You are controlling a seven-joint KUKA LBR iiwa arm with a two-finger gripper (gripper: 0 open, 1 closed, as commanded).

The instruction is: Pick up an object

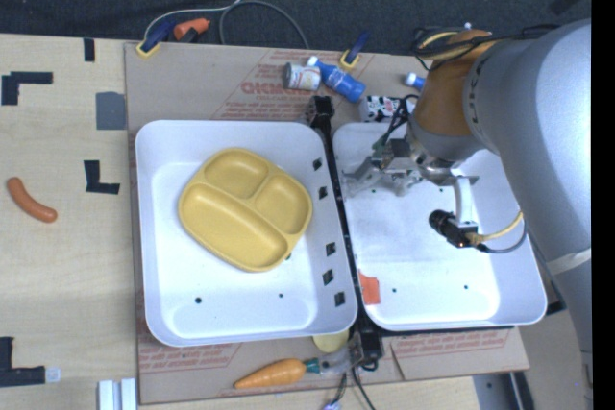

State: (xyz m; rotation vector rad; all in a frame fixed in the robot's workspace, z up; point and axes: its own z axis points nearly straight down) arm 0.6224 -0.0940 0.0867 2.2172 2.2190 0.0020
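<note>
From the camera above the bench we see two white bins side by side on a sheet of cardboard (240,91). The left bin (159,235) holds a yellow divided plate (245,206), lying flat and filling much of its upper middle. The right bin (500,298) has a small orange piece (369,288) near its lower left corner, close to the wall that parts the two bins.

The grey arm (543,139) comes in from the right, its orange band (444,101) just above the wrist, and it covers the upper right part of the right bin. The gripper (380,170) sits low over the upper left part of that bin, near the dividing wall. We cannot tell how its hand is set, and we see nothing in its grasp.

Outside the bins, a small bottle (304,75) and a blue item (343,82) lie on the cardboard above them. A toy carrot (271,374) lies below the left bin, and a toy sausage (32,200) rests on the bench far to the left.
</note>
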